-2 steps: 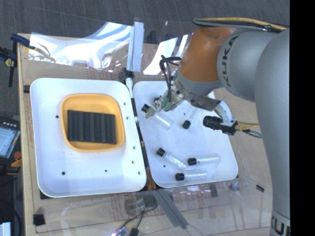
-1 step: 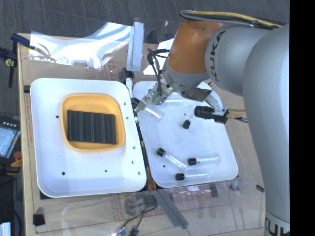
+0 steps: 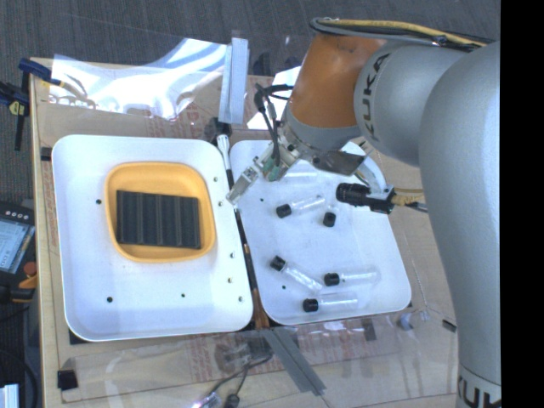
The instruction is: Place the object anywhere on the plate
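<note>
**A:** Where is the gripper (image 3: 246, 179)?

**B:** At the upper left corner of the right bin (image 3: 387, 257), by the wall between the bins. I cannot tell whether it is apart or clamped on anything.

**A:** And the object?

**B:** Capped tubes lie in the right bin. The nearest tube (image 3: 299, 203) is just right of the gripper, and the others are lower down. The plate (image 3: 157, 175), yellow with a dark ribbed insert (image 3: 161, 218), sits in the left bin (image 3: 76, 262).

**A:** How should it go?

**B:** My judgement: lift clear of both walls, cross left, and release low over the insert, since a round tube may roll.

**A:** Surroundings?

**B:** Smooth white bins on a bench (image 3: 340, 351), crinkled film (image 3: 127, 75) at the upper left, and dark floor (image 3: 127, 7) along the top.
</note>
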